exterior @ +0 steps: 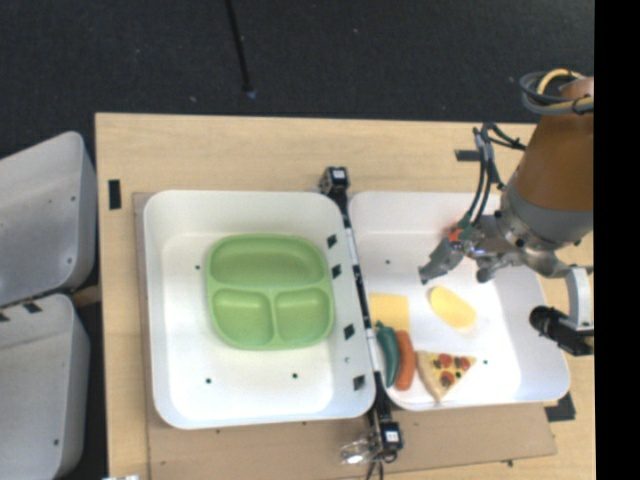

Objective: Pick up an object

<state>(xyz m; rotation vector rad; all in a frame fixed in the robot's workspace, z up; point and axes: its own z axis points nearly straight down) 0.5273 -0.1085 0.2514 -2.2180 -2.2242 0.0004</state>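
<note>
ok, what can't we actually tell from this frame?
- Gripper in the camera view: fingers too small and blurred against the right bin; contact with the yellow piece unclear.
- Arm: cut off by the right edge.
- Green item beside the carrot: pressed against the bin wall, shape unclear.

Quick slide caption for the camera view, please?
Gripper hovers over right bin above yellow toy; green tray sits in left bin.

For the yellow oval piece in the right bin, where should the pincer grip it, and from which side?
Probably from straight above, closing across the narrow width of the yellow oval piece. It lies flat and alone on the right bin floor, its long axis running diagonally, with bare floor on both long sides. The pincer hovers just above it.
</note>
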